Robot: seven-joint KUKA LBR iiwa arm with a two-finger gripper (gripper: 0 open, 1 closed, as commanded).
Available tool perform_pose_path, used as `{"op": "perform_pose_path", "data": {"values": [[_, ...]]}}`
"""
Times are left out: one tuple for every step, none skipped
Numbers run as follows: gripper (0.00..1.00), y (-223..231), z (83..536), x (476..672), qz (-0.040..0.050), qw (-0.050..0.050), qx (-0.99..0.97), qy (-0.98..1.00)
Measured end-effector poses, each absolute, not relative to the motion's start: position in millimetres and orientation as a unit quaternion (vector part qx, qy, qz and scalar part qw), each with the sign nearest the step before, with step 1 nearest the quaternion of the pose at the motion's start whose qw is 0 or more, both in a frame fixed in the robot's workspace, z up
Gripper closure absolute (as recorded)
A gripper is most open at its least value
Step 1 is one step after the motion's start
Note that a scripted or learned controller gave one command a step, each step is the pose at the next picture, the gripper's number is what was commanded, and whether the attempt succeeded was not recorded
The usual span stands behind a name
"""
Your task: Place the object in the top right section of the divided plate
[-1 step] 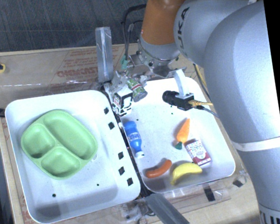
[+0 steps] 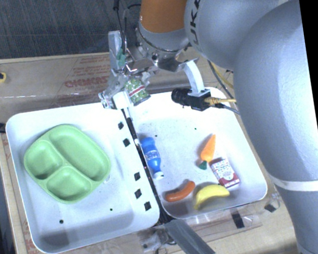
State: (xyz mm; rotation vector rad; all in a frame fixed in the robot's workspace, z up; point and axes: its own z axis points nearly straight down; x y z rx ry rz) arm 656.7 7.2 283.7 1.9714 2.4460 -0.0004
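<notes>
Above the bins' divider, gripper (image 2: pixel 131 86) clamps a green-white packet (image 2: pixel 137 90).
Carry step: next move toward eight o'clock, over plate (image 2: pixel 65 161).

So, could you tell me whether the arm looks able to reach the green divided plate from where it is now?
Probably yes: the end effector hangs above the bins' shared edge, and the divided plate lies uncovered in the left bin.

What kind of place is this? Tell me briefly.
Probably a robot test bench in a lab: a KUKA arm over two white bins, holding toy food like a banana and a green divided plate.
</notes>
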Motion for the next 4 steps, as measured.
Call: {"op": "perform_pose_path", "data": {"values": [[1.00,82.8,271.3,656.0,-0.0012,-0.001,0.645,0.764],[1.00,-38.8,261.5,647.9,-0.0012,0.000,0.603,0.798],[1.00,37.2,252.1,655.9,-0.0003,0.000,0.578,0.816],[1.00,71.4,271.5,643.4,-0.0008,0.000,0.686,0.727]]}}
